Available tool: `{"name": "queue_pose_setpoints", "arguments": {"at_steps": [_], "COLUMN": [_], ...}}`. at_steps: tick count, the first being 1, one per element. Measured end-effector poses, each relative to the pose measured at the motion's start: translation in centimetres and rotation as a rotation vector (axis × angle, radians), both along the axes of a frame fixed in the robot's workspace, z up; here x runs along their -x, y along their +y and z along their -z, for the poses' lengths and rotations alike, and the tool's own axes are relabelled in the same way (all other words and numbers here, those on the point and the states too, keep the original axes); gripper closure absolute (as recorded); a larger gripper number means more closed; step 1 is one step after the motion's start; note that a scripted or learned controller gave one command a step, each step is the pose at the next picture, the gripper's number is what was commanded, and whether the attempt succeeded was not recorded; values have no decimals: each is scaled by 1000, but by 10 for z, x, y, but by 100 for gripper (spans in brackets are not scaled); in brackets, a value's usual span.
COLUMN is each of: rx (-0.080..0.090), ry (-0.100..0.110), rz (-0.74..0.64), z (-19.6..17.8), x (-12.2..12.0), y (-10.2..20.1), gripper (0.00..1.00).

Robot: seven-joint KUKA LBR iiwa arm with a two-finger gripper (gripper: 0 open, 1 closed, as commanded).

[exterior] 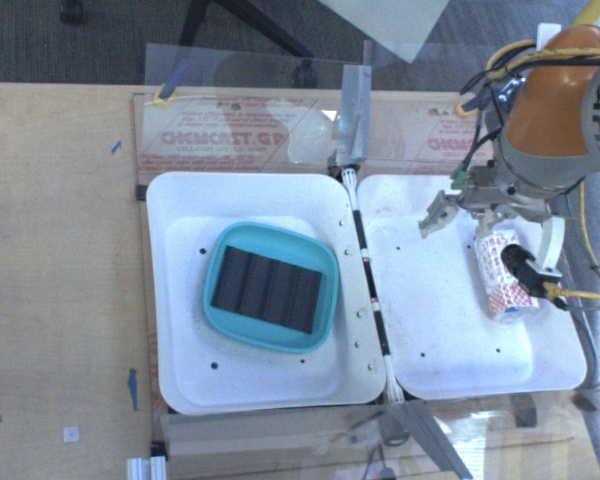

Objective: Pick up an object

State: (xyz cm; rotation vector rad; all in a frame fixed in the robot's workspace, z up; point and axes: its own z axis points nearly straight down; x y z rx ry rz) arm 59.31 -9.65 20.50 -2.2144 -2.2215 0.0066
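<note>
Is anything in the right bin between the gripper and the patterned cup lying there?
Nothing visible. The gripper sits right over the cup, which lies alone on its side in the right bin.

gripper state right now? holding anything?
Gripper: open, fingers spread, holding nothing; it sits above the white red-patterned paper cup lying in the right white bin.

A shallow teal plastic tray [271,286] with a dark ribbed insert lies in the left white bin [170,208], and a black office chair base [180,3] stands beyond the bench
</note>
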Motion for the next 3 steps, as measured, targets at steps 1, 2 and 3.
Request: {"name": "queue_pose_setpoints", "arguments": {"at_steps": [1,2,3], "rx": [-1,15,19], "ry": [0,-43,-49], "rz": [-20,-103,-139], "z": [-3,71,78], "x": [19,2,1], "y": [-42,-82,-92], "gripper": [0,0,0]}}
